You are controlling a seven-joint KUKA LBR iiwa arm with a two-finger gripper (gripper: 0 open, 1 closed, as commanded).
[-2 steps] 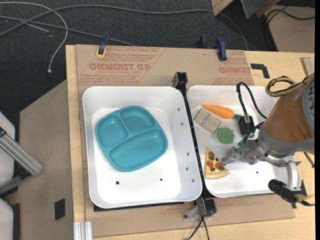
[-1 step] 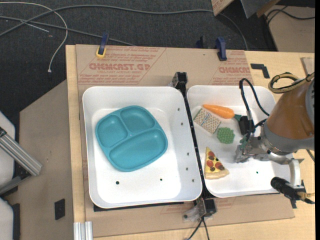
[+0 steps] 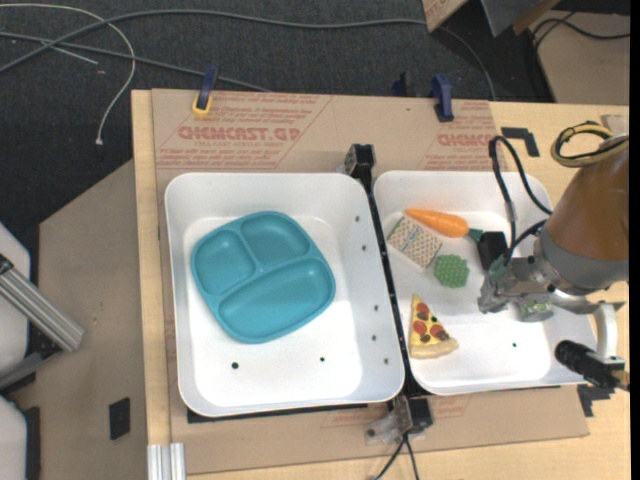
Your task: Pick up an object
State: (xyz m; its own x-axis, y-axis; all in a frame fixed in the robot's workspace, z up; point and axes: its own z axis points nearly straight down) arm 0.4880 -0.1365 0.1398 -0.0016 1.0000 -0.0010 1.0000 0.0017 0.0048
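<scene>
Scene: two shallow white bins are seen side by side on a cardboard-covered bench; the left bin (image 3: 190,298) holds a teal divided plate (image 3: 262,274), the right bin (image 3: 480,368) holds the small toy foods.
Gripper: the gripper (image 3: 512,298) is set low at the right of the frame, over the right bin's right half, just right of the green piece; whether its jaws are spread or pressed together cannot be told, and nothing is seen pinched between them.
Carrot: an orange toy carrot (image 3: 437,222) lies at the upper middle of the right bin. It is judged light, stiff and smooth, so a slip is likely; a grasp across its thick middle is advised.
Cracker: a pale speckled wedge (image 3: 414,241) is seen touching the carrot's lower side. It is judged flat and thin, best taken across its narrow edges.
Green piece: a round knobbly green toy (image 3: 451,270) lies nearest the gripper. Its rough surface is judged easiest to hold, across its width.
Pizza slice: a toy pizza slice (image 3: 430,329) lies flat at the bin's lower left, apart from the others. It is judged low and hard to get under.
</scene>
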